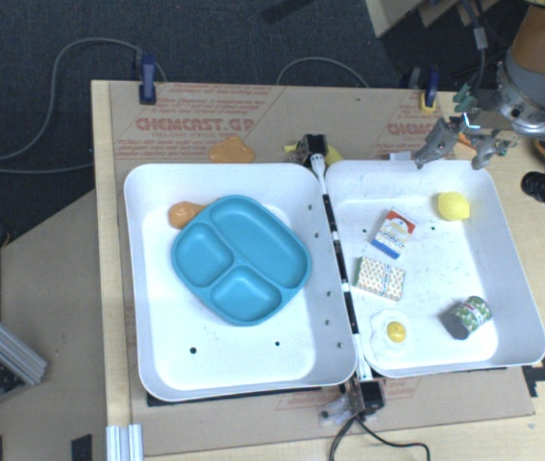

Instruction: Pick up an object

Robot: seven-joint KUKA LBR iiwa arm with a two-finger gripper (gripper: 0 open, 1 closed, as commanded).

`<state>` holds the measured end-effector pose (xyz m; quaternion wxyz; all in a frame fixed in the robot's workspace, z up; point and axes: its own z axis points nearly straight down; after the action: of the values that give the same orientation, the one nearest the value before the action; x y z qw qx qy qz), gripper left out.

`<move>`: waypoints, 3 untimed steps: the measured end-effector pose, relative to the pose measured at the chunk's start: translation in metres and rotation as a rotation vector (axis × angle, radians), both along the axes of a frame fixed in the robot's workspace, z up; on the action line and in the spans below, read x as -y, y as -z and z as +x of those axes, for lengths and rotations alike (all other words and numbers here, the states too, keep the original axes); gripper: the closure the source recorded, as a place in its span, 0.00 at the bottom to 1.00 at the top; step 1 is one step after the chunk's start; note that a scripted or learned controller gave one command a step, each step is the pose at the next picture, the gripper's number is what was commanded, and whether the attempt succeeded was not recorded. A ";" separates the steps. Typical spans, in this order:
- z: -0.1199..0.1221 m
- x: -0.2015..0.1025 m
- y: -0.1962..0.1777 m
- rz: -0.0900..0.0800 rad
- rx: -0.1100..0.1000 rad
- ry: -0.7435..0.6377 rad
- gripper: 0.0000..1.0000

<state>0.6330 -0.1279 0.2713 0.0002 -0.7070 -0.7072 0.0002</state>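
Nearest the lens, a fried-egg toy (389, 331) sits at the right bin's (512, 277) front edge. Gripper (457, 151) fingers hang spread and empty above the far rim; the yellow lemon (453, 206) lies just below them.

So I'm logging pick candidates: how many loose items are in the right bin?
5: lemon far right corner, red-blue carton middle, patterned packet below it, fried egg near edge, green can near right.
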 end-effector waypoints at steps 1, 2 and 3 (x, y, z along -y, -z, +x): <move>-0.031 -0.021 0.134 0.003 -0.012 0.001 0.00; -0.016 -0.020 0.186 -0.003 0.000 -0.001 0.00; -0.012 -0.018 0.168 -0.008 0.018 0.001 1.00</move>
<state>0.6208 -0.1096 0.1031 -0.0091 -0.7073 -0.7069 -0.0034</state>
